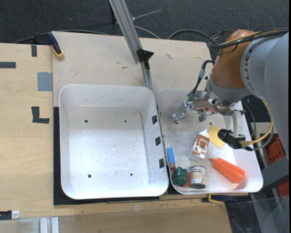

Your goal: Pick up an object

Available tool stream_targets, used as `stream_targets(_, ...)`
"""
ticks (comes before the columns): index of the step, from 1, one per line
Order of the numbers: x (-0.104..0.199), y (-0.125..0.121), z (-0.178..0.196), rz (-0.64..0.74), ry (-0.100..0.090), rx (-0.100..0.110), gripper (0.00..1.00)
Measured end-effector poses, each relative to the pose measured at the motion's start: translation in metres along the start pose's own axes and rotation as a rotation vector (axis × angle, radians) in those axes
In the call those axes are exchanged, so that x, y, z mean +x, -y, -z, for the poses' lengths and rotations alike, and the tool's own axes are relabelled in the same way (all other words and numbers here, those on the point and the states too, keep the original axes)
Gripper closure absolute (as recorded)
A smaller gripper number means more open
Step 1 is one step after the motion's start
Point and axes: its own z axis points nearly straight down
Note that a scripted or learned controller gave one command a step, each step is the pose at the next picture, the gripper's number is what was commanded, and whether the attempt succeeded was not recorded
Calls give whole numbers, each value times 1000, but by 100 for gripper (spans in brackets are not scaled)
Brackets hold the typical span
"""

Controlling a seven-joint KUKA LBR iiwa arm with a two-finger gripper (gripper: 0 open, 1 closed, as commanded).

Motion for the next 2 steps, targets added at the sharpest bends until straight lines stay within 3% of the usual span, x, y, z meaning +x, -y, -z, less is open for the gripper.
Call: stream_targets(2,-3,2,-68,0,1,-5,0)
